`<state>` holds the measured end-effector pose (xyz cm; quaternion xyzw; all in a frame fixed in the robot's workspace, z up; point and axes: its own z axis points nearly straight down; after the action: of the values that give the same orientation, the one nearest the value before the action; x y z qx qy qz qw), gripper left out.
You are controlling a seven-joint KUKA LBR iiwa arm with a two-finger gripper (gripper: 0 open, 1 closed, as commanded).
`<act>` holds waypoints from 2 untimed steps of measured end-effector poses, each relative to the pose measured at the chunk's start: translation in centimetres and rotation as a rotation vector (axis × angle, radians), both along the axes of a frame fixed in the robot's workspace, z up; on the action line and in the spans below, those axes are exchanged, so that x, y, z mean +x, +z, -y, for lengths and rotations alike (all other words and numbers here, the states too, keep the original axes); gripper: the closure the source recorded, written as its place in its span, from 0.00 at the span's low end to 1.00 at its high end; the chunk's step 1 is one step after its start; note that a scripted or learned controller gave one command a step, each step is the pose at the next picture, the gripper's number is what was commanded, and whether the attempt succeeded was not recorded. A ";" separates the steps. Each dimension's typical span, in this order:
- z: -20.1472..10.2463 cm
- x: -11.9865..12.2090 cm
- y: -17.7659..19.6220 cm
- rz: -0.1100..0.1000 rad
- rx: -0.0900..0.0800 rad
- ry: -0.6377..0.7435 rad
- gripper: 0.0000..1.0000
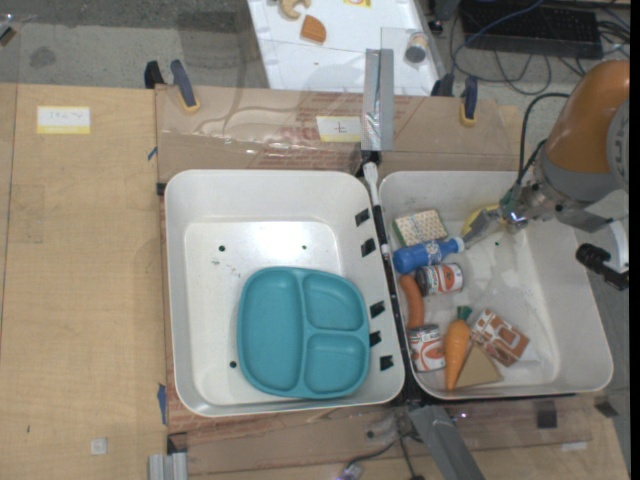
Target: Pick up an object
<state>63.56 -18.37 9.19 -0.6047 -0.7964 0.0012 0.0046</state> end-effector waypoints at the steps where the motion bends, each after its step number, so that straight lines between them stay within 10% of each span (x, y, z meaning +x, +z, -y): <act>1: -5.8 1.6 -0.2 -0.017 -0.005 0.052 0.00; 2: -5.8 1.2 0.3 -0.033 -0.001 0.051 1.00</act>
<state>64.75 -12.60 9.54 -0.5843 -0.8113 0.0120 0.0174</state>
